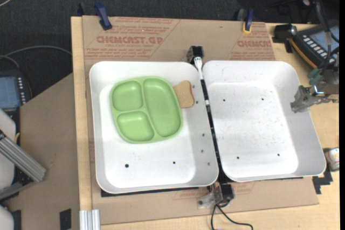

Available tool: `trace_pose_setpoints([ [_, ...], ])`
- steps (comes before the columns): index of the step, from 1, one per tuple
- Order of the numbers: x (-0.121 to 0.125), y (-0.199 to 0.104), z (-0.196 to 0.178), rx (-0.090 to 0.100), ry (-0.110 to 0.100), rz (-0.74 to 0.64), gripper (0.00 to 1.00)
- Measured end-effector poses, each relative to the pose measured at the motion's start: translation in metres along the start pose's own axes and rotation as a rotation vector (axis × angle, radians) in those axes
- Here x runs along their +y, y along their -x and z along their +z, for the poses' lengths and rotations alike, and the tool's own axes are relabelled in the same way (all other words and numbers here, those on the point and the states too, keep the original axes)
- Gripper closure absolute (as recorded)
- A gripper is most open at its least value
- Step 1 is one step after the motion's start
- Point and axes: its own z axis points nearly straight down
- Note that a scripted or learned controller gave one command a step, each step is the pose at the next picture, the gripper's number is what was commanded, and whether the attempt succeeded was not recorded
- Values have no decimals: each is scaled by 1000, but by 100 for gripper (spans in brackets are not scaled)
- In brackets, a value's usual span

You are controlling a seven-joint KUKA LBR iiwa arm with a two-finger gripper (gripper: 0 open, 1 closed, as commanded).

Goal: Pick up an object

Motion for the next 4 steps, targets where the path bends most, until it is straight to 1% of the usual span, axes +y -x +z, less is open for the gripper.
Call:
trace_pose_setpoints([
  [1,9,88,-77,-11,23,5,100],
  [2,1,52,8,0,5,-3,100],
  [3,26,100,-90,-12,27,1,100],
  [4,0,70,-13,0,6,-1,100],
])
